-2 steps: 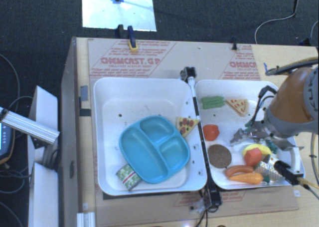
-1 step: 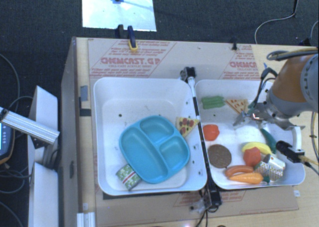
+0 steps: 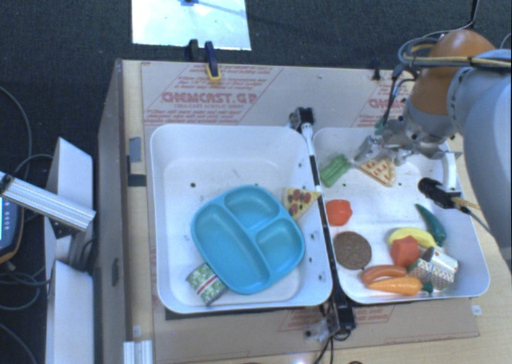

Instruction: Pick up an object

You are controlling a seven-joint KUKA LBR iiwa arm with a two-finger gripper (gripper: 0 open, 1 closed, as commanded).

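My gripper hangs low over the far part of the right bin, just above an orange triangular toy slice; whether it touches the slice I cannot tell. A green toy vegetable lies just left of the slice. Further forward in this bin are a red tomato, a brown patty, a yellow fruit, a red pepper, a green chili, a sausage, a carrot and a silver can.
The left bin holds a blue divided plate, a pizza slice against the shared wall, and a small green and red carton at the front. The grey arm covers the right bin's far right corner.
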